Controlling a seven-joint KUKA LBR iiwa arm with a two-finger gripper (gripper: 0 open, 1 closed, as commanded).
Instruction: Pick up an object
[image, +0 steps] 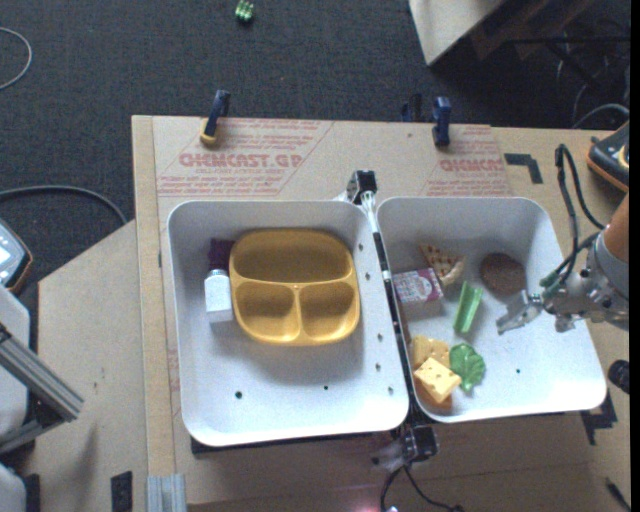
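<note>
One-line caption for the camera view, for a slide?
Gripper hovers open over the right bin beside toy food, nothing between its fingers; a yellow divided tray sits in the left bin.

Grey arm with a metal end effector (522, 313)

Pale grey metal fingers on a silvery block; dark and green cables loop along the wrist; an orange patch shows at the frame's right edge.

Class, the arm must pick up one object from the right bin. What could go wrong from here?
1. The claw hangs over bare floor of the right white bin, so closing here would likely grab nothing.
2. The yellow cheese wedge and green leafy piece touch, so a grasp there might catch both.
</note>
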